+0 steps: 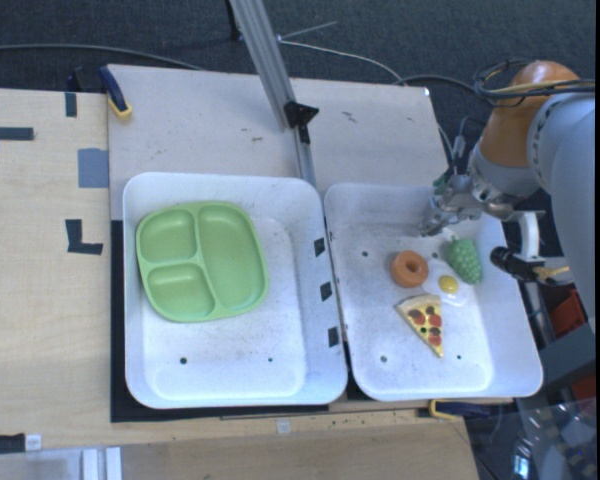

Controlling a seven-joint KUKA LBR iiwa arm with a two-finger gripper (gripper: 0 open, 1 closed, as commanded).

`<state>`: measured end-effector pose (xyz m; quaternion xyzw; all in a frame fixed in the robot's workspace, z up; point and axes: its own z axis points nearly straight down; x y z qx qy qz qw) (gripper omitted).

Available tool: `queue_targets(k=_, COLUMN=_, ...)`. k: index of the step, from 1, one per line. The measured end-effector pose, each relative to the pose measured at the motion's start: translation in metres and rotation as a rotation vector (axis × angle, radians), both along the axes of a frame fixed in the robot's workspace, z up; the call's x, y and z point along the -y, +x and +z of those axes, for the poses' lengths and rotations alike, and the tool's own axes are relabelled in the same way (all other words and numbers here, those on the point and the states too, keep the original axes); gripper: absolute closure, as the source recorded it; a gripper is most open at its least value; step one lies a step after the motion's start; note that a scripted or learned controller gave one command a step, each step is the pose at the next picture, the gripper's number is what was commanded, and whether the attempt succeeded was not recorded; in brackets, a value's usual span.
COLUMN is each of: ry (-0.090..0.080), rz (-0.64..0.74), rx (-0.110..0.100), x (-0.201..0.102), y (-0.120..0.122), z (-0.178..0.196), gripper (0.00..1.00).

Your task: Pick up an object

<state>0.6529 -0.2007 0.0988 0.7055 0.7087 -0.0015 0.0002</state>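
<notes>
Hovering at the far edge of the right-hand shallow white bin (380, 368), the two-finger gripper (442, 218) is seen beside the knobbly green toy (465, 258), nothing yet lifted.

So the pale wooden table (40, 268) has two shallow white plastic bins right on it, side by side and touching: the right bin (500, 368) sits under the jaws, the left bin (230, 368) farther off.

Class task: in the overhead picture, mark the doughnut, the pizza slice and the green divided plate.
doughnut (410, 269): camera view, on its ring, right bin.
pizza slice (425, 323): camera view, on its topped middle, right bin.
green divided plate (201, 261): camera view, on its central divider, left bin.
</notes>
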Motion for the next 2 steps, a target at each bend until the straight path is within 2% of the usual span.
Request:
queue_targets(k=1, ry=0.001, rz=-0.002, rx=0.006, x=0.004, y=0.000, z=0.044, gripper=1.00)
queue_targets(k=2, ry=0.001, rz=-0.003, rx=0.007, x=0.004, y=0.005, z=0.108, gripper=1.00)
